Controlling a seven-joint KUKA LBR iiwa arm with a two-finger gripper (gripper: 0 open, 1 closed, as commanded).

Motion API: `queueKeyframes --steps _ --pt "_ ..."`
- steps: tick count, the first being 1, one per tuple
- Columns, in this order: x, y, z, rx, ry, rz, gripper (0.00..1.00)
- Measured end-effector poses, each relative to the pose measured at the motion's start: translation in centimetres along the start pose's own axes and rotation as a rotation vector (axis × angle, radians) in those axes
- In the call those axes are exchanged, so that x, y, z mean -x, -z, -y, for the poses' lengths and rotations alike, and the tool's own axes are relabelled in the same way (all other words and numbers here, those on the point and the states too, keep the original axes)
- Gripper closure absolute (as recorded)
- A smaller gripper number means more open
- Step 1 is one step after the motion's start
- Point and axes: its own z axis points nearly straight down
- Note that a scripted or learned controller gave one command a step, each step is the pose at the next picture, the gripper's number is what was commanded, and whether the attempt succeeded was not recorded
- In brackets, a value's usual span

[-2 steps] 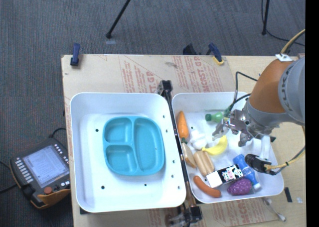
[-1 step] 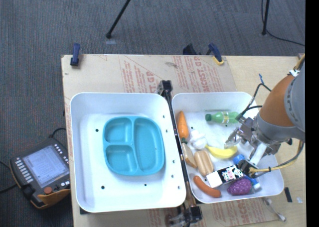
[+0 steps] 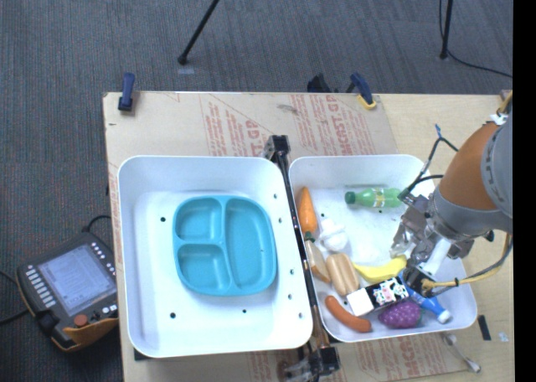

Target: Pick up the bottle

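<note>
Reaching in from the right: arm [image 3: 473, 175], grey with an orange band, bent down over the right bin [image 3: 394, 164]. Gripper [image 3: 416, 242] low inside that bin near its right side, just right of the bottle's end and above the banana; fingers blurred and dark, so open or closed cannot be told, and nothing seen between them. Bottle [image 3: 374, 198] lying on its side in the upper part of the right bin, green with a paler label, apart from the other items and close to the gripper but not visibly held. In the same bin: carrot [image 3: 306, 209] along the left wall, a white item [image 3: 334, 238] just below it, a tan roll [image 3: 342, 271] beside that, banana [image 3: 381, 271] in the middle, sausage [image 3: 347, 314] near the front wall, a black-and-white carton [image 3: 381, 295] between sausage and banana, purple grapes [image 3: 399, 314] at the front right, a blue item [image 3: 434, 309] just right of the grapes. Left bin [image 3: 138, 229] holding a teal plate [image 3: 224, 244] with three compartments, lying flat near the centre. Beyond the bench at lower left, a pendant [image 3: 67, 288] on the floor.
</note>
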Motion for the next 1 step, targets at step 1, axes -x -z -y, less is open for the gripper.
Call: queueKeyframes --steps 1 --pt "1.47 15.58 7.05 0.01 0.036 0.0 1.0"
